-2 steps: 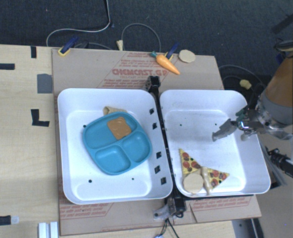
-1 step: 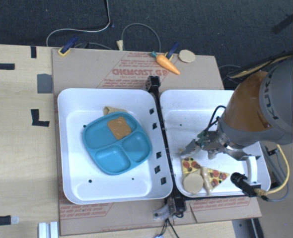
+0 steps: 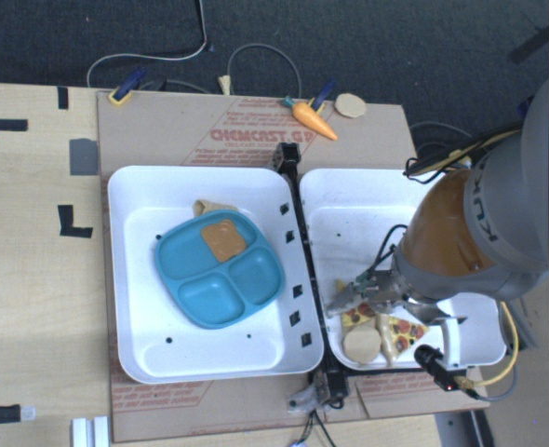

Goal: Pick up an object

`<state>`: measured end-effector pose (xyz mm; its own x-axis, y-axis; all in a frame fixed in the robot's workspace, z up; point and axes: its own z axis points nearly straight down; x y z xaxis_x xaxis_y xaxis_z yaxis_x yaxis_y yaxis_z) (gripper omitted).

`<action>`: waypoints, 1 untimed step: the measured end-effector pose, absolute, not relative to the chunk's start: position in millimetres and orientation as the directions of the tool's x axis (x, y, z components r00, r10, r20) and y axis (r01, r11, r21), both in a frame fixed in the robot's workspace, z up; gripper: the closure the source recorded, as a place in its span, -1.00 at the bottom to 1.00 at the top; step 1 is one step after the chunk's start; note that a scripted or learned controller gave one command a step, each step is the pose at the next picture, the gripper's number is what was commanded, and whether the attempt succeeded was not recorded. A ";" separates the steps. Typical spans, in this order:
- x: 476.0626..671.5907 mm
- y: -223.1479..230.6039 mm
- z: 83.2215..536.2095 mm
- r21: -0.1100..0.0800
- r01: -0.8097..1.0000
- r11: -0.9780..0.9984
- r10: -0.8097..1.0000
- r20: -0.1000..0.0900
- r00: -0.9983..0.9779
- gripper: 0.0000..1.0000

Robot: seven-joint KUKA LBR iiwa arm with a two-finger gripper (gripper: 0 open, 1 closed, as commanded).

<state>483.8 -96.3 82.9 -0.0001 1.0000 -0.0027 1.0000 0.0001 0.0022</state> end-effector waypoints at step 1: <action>485.1 -97.5 96.5 0.005 1.000 -0.002 1.000 -0.004 0.002 1.00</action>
